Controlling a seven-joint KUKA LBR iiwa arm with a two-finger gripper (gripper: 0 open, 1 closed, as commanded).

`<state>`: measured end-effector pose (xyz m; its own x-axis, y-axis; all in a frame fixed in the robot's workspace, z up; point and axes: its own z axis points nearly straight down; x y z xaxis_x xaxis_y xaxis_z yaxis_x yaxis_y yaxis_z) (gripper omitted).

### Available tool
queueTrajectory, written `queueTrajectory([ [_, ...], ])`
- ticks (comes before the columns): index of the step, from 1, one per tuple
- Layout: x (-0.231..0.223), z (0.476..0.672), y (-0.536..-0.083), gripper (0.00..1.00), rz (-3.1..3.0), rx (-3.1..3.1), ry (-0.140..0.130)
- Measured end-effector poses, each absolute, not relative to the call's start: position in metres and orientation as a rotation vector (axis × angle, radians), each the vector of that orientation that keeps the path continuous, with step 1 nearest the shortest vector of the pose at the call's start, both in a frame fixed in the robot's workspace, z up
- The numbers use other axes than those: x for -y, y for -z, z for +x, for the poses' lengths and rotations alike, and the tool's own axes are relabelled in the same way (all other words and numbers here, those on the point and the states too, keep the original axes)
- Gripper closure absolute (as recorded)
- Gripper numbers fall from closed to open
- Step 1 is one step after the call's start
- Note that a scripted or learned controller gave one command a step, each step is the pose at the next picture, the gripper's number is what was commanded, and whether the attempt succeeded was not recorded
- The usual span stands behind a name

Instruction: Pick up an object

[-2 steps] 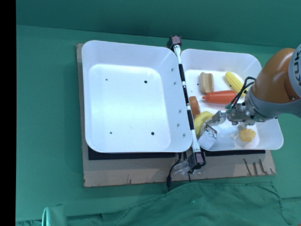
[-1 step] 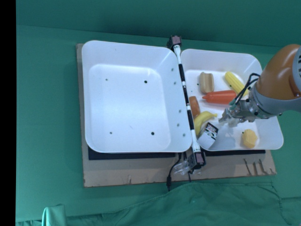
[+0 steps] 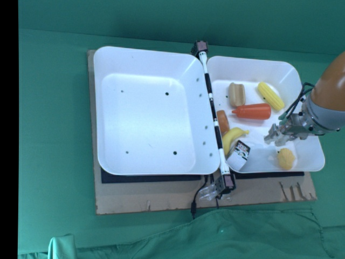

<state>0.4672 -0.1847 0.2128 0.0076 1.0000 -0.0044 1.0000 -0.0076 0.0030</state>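
Claw beside carrot lying crosswise, tip left.

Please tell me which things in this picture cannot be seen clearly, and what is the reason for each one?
- Gripper, camera view: too small and blurred to tell how its fingers stand or whether they touch anything.
- Arm, camera view: cut off by the right edge.
- Small white carton, camera view: its print is too small to read.
- Sausage, camera view: its lower end is hidden behind the banana.
- Black sheet under the bins: mostly covered by them.
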Motion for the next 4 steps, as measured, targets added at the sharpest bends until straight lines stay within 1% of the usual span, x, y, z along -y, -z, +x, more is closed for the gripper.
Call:
queueTrajectory([
  [1,0.082,0.529,-0.284,1.0,2.205,-2.226,-0.014],
  [2,0.035,0.563,-0.308,1.0,2.214,-2.221,-0.008],
  [3,-0.051,0.588,-0.277,1.0,2.216,-2.228,-0.002],
  [4,-0.079,0.639,-0.329,1.0,2.215,-2.217,-0.013],
])
